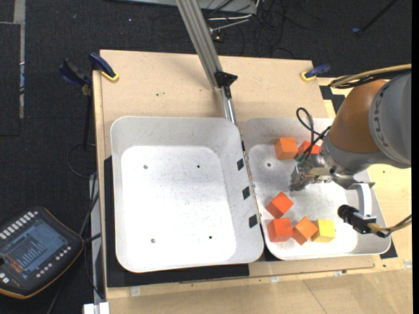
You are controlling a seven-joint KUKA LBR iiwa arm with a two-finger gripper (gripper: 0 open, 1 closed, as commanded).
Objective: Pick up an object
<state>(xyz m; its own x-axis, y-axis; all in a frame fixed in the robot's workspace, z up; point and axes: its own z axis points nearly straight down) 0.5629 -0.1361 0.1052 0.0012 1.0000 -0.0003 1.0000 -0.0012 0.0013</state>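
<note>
Arm: the grey arm (373, 126) with its orange band reaches in from the right, over the right bin (258, 159).
Gripper: the gripper (299, 180) hangs low above the bin floor; how its fingers stand cannot be told, and nothing shows between them.
Blocks: an orange block (285, 148) lies near the bin's far side, just beside a partly hidden red piece (309, 149) under the wrist; a tilted orange-red block (281, 205) sits mid-bin; along the near wall stand a red-orange block (280, 229), an orange block (305, 230) and a yellow block (325, 229), close together.
Left bin: the white left bin (121, 175) is well apart from the gripper.
Surroundings: a metal post (203, 41) slants over the bench; a teach pendant (33, 250) rests on the floor at left.
</note>
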